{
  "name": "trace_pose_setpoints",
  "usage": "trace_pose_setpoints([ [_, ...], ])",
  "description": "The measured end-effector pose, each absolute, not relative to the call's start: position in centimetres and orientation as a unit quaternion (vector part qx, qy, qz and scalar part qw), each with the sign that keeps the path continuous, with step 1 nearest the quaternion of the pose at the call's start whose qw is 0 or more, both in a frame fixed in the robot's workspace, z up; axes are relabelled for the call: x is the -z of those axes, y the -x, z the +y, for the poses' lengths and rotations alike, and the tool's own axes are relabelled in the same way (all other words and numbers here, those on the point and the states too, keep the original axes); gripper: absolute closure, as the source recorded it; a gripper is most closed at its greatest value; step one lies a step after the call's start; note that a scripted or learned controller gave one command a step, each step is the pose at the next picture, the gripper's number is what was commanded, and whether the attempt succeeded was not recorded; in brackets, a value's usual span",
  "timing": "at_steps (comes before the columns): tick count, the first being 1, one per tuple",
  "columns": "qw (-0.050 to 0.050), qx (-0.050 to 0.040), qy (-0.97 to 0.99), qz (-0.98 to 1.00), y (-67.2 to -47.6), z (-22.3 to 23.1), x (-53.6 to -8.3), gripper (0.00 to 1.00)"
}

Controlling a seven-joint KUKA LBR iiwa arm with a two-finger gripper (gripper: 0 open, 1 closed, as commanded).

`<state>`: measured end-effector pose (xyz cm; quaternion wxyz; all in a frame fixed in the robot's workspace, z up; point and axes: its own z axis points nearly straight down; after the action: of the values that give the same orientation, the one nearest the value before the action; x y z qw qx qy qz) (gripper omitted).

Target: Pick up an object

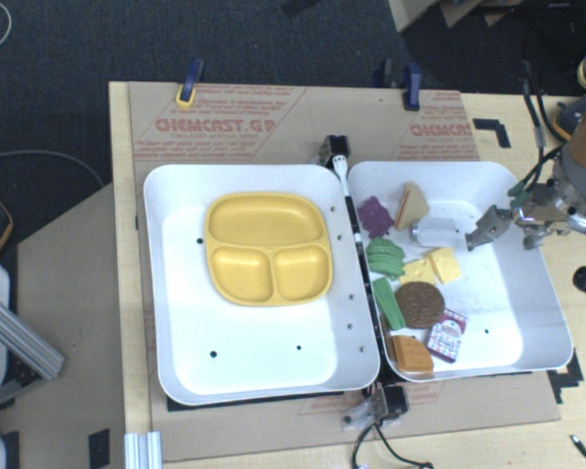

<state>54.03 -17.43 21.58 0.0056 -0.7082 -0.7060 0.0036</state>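
The right bin (527,320) holds a heap of toy food along its left side. There is a purple piece (375,215), a tan sandwich wedge (411,203), a white block (437,232), a green leafy piece (384,258) and a green stick (389,303). Below them lie yellow cheese (439,266), a brown round cookie (421,303), a pink packet (446,337) and an orange cracker (411,354). My gripper (510,233) hovers over the bin's upper right part, open, with nothing between its fingers. Its left finger (485,229) is just right of the white block.
In the left bin (176,291) sits a yellow three-compartment plate (269,247). Both bins rest on a cardboard-covered bench (225,120) fixed with clamps at the back. Bare white floor shows in the right bin's right half.
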Motion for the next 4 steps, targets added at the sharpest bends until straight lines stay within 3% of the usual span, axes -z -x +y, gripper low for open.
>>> trace_pose_setpoints([
  [1, 0.000, 0.0000, 0.707, -0.707, -54.3, -17.4, -22.3, 0.00],
  [3, 0.003, -0.0013, 0.707, -0.707, -54.4, -17.0, -13.2, 0.00],
  [4, 0.001, 0.0025, 0.707, -0.707, -54.7, -16.8, -8.7, 0.00],
])
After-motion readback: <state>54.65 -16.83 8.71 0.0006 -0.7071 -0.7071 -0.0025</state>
